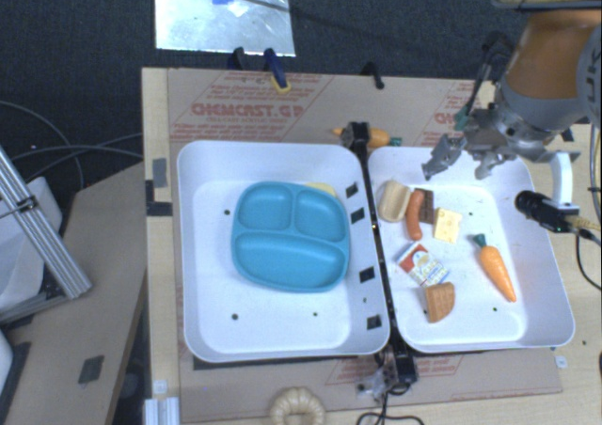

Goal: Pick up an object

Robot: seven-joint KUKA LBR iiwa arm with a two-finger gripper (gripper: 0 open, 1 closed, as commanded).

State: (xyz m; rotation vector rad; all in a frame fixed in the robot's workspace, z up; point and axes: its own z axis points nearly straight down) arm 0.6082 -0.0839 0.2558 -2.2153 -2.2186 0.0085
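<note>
My gripper hangs open above the far edge of the right bin, with nothing between its two grey fingers. Below it in that bin lie several toy foods: a tan bread piece, a sausage, a brown chocolate bar, a yellow cheese slice, a carrot, a red-and-white packet and a brown bread slice. The nearest items sit about a hand's width in front and to the left of the fingers.
The left bin holds a blue divided plate with a yellow item peeking from behind it. A black divider runs between the bins. A black cylinder on the arm overhangs the right bin's right side.
</note>
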